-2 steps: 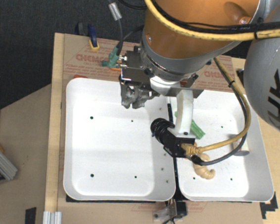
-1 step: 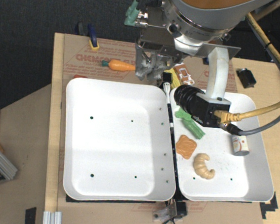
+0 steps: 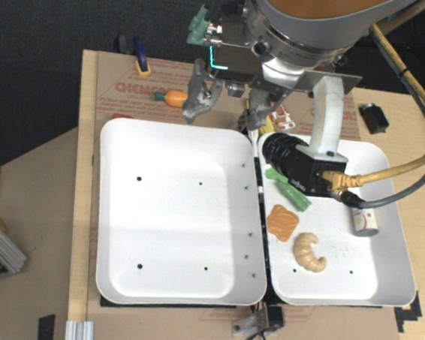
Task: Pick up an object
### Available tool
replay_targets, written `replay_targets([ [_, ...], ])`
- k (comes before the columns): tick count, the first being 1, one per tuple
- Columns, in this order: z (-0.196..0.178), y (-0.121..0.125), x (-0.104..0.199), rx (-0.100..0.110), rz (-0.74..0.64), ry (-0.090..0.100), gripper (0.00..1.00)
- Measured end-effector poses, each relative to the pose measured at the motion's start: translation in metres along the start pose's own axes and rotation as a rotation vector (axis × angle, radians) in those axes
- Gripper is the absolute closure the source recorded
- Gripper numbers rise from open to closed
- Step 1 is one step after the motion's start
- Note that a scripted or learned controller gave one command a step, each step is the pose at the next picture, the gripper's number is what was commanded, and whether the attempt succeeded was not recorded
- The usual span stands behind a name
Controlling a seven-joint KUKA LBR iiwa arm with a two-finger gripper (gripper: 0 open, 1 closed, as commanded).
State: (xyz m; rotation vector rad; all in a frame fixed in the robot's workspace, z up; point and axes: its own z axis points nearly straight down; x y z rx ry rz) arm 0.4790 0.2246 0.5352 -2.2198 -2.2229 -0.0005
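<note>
The tool [image 3: 223, 106] is hanging over the far rims of the two bins, its two fingers spread apart and gripping nothing. Toward the camera and to the right of it, inside the right bin [image 3: 392, 260], a croissant [image 3: 309, 253] is lying with its long axis running near-left to far-right. An orange waffle piece [image 3: 282, 222] is sitting just beside it, and a green strip [image 3: 289, 189] is slanting closer to the tool. The left bin [image 3: 119, 193] is lying below it.
</note>
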Motion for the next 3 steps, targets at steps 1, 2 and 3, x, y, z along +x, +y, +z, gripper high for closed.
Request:
replay_targets([
  [1,-0.011,0.000,0.001,-0.004,-0.002,0.002,1.00],
  [2,-0.010,0.000,0.001,-0.003,-0.001,0.001,0.00],
  [3,-0.021,0.001,0.002,-0.007,-0.003,0.003,1.00],
])
